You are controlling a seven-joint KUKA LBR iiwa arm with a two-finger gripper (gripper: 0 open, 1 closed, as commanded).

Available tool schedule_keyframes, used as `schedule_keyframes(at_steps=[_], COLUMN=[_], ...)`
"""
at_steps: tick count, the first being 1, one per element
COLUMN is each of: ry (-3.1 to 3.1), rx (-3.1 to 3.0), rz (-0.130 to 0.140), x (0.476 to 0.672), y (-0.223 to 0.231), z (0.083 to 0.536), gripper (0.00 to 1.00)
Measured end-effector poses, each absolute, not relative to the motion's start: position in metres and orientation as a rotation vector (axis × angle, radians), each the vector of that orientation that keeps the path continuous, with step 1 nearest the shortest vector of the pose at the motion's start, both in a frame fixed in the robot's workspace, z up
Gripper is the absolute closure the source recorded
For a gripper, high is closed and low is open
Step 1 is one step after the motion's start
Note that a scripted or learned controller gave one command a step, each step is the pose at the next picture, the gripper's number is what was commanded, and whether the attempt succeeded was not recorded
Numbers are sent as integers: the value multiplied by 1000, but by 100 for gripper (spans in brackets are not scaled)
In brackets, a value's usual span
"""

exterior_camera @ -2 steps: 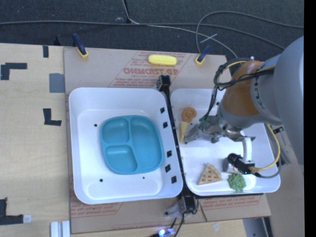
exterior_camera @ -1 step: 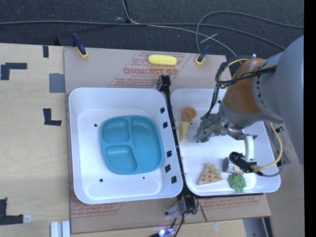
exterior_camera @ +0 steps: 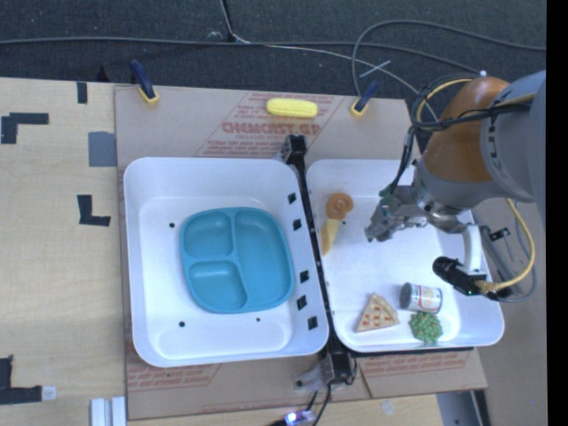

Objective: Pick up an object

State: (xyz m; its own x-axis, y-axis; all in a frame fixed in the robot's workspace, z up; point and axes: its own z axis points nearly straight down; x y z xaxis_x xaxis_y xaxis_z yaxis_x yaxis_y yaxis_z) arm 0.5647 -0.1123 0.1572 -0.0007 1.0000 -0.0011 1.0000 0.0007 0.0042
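The right bin [exterior_camera: 355, 176] holds several small items. A tan ice-cream cone toy [exterior_camera: 335, 217] lies near its left wall. A pizza slice [exterior_camera: 377, 313], a small can [exterior_camera: 422, 297] and a green broccoli-like piece [exterior_camera: 427, 327] sit close together toward the front right. My gripper [exterior_camera: 383, 224] hangs over the middle of the right bin, right of the cone and above the pizza slice. I see nothing held in it.
A blue divided plate [exterior_camera: 237, 258] lies in the left bin [exterior_camera: 151, 185]. A yellow banana-like object [exterior_camera: 291, 107] rests on the cardboard behind the bins. Clamps [exterior_camera: 142, 82] and cables run along the back edge.
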Motion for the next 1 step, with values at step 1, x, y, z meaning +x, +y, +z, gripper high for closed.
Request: schedule_keyframes(at_steps=[1], ry=[2221], rx=[2218], rz=[3], x=[570], y=[-111], z=[201], gripper=[100])
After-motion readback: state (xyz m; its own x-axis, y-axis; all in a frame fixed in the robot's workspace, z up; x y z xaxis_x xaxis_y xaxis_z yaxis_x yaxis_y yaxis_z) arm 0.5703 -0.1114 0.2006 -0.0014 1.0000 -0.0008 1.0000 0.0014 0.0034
